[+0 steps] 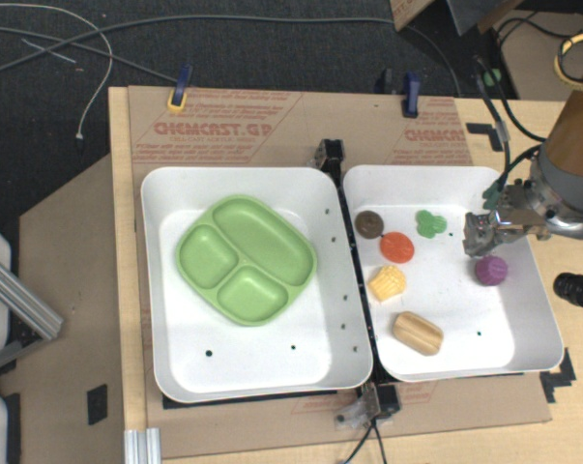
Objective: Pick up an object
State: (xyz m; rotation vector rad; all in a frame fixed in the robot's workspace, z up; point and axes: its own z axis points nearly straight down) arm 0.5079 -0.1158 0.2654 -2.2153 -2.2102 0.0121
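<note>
The right bin (523,351) holds several small items: a brown round piece (369,224), a red-orange ball (397,247), a green toy (430,224), a yellow corn piece (388,281), a tan bread-like roll (418,333) and a purple ball (491,271). My gripper (478,238) hangs over the right side of this bin, just above and left of the purple ball, right of the green toy. Nothing shows between its fingers.
The left bin (175,356) bears a green divided plate (246,258). A black divider clamp (330,153) sits between the bins at the back. Blue clamps (182,85) hold the cardboard base. Cables run behind the bench at the right.
</note>
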